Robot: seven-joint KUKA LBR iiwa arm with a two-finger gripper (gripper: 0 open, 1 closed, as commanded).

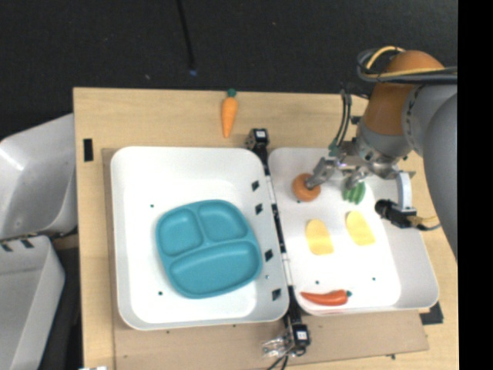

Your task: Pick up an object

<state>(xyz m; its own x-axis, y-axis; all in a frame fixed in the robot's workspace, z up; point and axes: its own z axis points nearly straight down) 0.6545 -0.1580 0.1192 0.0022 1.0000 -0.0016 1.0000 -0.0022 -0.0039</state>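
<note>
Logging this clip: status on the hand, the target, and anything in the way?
Hand low over right bin, by orange round piece. Nothing seen held. Green piece close beside.

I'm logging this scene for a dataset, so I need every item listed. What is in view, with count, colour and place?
bench: one, light wood, under both bins
bins: two, white, side by side
divided tray: one, teal, in the left bin
carrot: one, orange with green top, on the bench behind the left bin
round object: one, orange-brown, right bin, far left part
green object: one, right bin, below the gripper
yellow pieces: two, middle of the right bin
chilli: one, red, right bin's near edge
arm: one, grey and orange
gripper: one, over the right bin
</note>
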